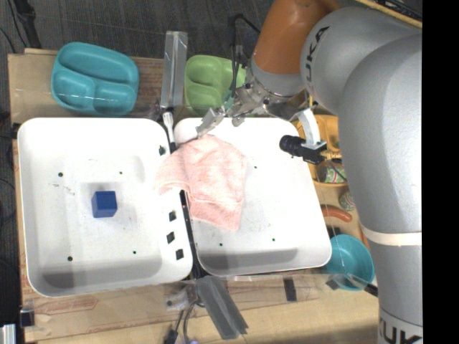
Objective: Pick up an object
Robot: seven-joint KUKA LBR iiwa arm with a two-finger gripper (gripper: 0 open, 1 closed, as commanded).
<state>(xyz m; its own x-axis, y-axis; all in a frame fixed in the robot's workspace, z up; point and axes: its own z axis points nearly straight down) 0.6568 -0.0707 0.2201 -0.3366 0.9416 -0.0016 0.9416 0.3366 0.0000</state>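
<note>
Fingers (215,118) of the grey arm (373,120) reach down-left over the far edge of the right bin (287,221); they are thin and blurred against the rim, so whether they are apart or together I cannot tell, and nothing is visibly caught between them. Its orange band (287,27) sits above the wrist, and the big grey body fills the right side of the scene. Just below the fingers lies a crumpled pink cloth (211,178), its long axis running from far-left to near-right, its left edge draped over the seam onto the left bin (43,192). A white rounded object (185,129), perhaps a ball, sits at the cloth's far-left corner, just beside the fingers. A blue cube (105,203) rests alone in the left bin, well apart. On the tabletop (150,74) beyond the bins stand a teal moulded tray (95,77) and a green one (208,81).
</note>
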